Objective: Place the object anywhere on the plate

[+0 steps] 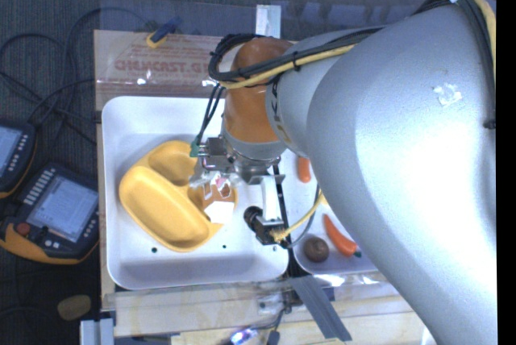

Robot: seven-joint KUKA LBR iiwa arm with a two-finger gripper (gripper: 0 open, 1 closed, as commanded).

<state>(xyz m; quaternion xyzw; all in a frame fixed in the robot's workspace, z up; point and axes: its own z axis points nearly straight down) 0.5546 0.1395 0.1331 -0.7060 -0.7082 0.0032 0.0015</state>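
The gripper (216,189) hangs low over the left bin (113,174), at the right edge of the yellow plate (165,198); a small object (219,202), brownish above and white below, sits just at its tip, but whether it is actually pinched there cannot be told from this slanted view; the object overlaps the plate's right rim; in the right bin (300,256) lie an orange carrot (339,234) and a dark brown round thing (315,249), close together.

We see the bench (145,65) carrying the left white bin (121,255), with a second bin (322,275) just right of it.
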